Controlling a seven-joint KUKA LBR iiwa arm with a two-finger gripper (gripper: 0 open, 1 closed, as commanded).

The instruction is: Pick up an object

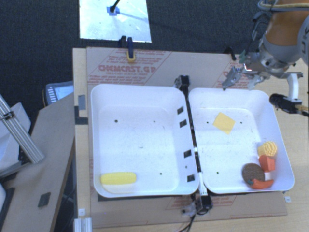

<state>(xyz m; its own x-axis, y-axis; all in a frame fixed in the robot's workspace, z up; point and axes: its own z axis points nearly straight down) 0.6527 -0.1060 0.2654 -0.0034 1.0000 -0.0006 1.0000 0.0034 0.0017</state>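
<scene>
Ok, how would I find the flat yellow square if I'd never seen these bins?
Look in the right bin, the one nearest the arm. The flat yellow square lies alone near its middle, turned like a diamond. The other things huddle in the near right corner, and they're lumpy, not flat.

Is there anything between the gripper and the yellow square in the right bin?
Nothing visible. The gripper hangs above the far rim of the right bin; the yellow square lies flat and alone on the bin floor, apart from the items in the near right corner.
</scene>
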